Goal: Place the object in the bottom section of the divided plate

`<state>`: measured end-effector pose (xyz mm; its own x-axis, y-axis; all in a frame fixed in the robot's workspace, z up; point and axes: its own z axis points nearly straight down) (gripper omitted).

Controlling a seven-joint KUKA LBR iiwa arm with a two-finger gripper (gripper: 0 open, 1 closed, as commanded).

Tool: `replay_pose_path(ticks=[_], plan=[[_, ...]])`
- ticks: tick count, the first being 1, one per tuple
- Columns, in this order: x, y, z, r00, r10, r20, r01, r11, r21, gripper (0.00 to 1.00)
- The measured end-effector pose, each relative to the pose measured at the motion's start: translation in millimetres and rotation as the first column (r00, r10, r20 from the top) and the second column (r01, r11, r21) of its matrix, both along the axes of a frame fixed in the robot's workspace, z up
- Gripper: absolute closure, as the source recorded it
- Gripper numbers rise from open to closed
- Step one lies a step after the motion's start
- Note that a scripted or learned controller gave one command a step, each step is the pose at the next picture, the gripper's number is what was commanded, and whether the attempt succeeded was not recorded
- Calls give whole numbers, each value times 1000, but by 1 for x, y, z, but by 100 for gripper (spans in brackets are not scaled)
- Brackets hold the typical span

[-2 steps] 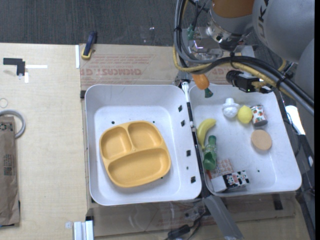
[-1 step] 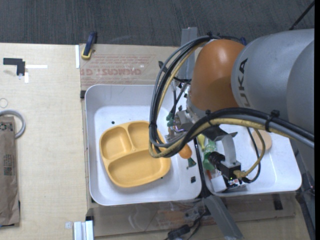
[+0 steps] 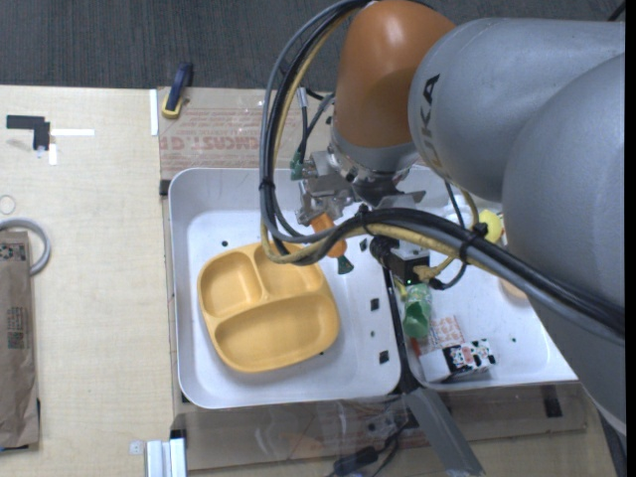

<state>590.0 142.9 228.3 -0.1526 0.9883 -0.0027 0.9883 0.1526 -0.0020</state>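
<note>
Gripper (image 3: 333, 217) first: we find it hanging over the left bin (image 3: 189, 266), just beyond the plate's (image 3: 266, 306) far right corner, with cables looped in front of it. An orange thing (image 3: 321, 223) shows right at its tip, and a second scrap of orange sits just below, beside the plate's right edge. We cannot tell whether the gripper is grasping that orange thing or merely standing over it; the cables and wrist hide the tip too well.

If the orange thing is the object, we judge that the carry step is in hand: it sits near the plate, not yet in it. All three sections of the plate are bare. The large bottom section (image 3: 278, 334) lies on the plate's near side, away from the gripper, with the two small sections between.

Next, we think, the gripper must travel across the plate toward its near side, past the dividing ridge, until the object is over the middle of the large section, then descend and let go. Releasing early would drop it into the small right section.

Right of the plate, in the other bin (image 3: 517, 361), lie a green thing (image 3: 415, 311), a printed packet (image 3: 459, 346) and a yellow thing (image 3: 491, 229), well apart from the plate.
</note>
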Motion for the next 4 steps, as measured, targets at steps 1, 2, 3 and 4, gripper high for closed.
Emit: replay_pose_path(ticks=[1, 2, 3, 4], plan=[[9, 80, -34, 999, -38, 0, 38, 999, 0, 100], [9, 78, -26, 999, -38, -1, 38, 999, -3, 100], [-58, 79, -120, 985, 170, 8, -170, 985, 3, 100], [-56, 75, -34, 976, 217, 0, -217, 976, 1, 100]])
